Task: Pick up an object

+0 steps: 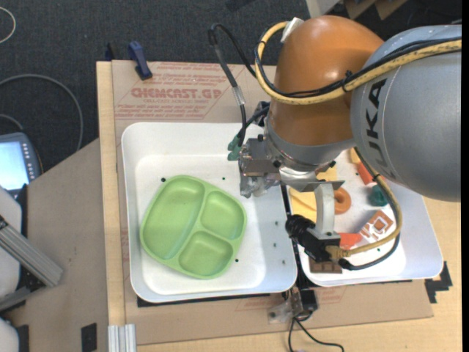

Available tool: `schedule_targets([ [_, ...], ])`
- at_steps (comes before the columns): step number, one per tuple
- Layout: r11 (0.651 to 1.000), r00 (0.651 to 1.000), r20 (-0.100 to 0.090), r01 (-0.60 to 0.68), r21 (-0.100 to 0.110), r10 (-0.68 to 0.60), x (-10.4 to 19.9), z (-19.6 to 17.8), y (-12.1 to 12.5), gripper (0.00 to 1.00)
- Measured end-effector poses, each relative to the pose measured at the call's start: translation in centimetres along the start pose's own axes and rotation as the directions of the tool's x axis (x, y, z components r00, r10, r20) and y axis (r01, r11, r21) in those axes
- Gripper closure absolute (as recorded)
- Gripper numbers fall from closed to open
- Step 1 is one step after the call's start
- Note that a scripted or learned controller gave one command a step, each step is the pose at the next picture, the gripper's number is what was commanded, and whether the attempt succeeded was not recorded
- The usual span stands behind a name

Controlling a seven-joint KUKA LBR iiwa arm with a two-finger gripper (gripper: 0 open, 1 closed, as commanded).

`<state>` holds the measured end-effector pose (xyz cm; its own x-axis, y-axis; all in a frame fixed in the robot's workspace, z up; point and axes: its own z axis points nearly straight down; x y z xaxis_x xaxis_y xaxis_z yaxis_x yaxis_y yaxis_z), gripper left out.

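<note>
A light green divided plate (192, 226) lies in the left white bin (139, 152), toward its front left. My gripper (250, 185) hangs over the right part of that bin, just beyond the plate's upper right rim. The big orange and grey wrist hides most of it. In the right bin (425, 255) I see a yellow flat piece (303, 201), an orange ring (341, 201), a small green thing (378, 194), an orange stick (363, 171) and a red and white block (374, 227), all partly under the arm.
The arm covers the back half of the right bin. Bare white floor shows at the back of the left bin and to the right of the plate. A brown printed cardboard sheet (172, 86) lies under the bins, with a blue clamp (139, 59) at its back edge.
</note>
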<state>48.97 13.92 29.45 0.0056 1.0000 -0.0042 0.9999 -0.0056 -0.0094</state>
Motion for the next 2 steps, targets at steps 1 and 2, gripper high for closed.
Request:
schedule_targets([
  [1, 1.0, 1.0, 0.001, -0.003, 0.002, 0.003, -5.9, 10.5, 1.7, 1.0],
  [2, 1.0, 1.0, -0.01, 0.014, -0.024, -0.014, 1.7, -1.3, 5.5, 1.0],
])
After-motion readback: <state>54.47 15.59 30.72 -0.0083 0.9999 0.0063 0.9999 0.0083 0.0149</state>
